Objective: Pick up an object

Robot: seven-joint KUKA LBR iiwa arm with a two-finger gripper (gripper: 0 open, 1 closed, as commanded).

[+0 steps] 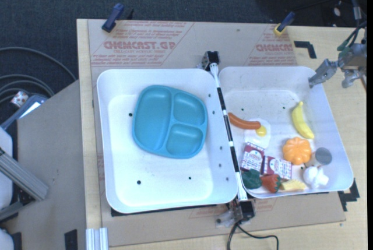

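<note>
Banana [301,120] is the nearest candidate, lying in the right bin [332,104] by its right wall, long axis running from upper left to lower right. And there's the gripper [336,71], parked at the bin's upper right corner, just over the rim, fingers spread apart and pinching nothing. So the fruit sits down and to the left of those fingers, near but clearly apart. Further down the bin, the orange pumpkin [297,150] and the sausage [244,122] wait too. My call: descend down-left, with the fingers set across the banana's length.
</note>
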